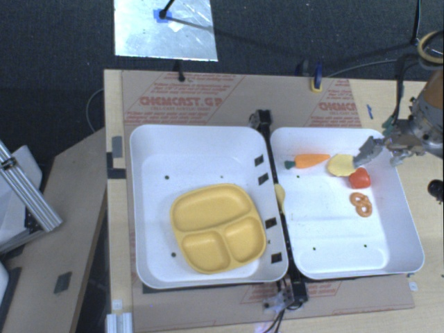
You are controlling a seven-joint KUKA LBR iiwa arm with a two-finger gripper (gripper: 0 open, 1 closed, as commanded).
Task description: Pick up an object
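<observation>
Right now the gripper [372, 151] hangs over the right bin [333, 255], approaching; I cannot tell its state. Next, it should descend onto the red tomato [359, 179].

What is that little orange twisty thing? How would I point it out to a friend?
Start at the right white bin, where the toy food lies. Below the red piece sits the pretzel, lowest of the group. It alone has loops with holes; the carrot and pale yellow piece are solid.

Tray [218, 226] in left bin [149, 158]; toys in right bin [333, 248].
</observation>
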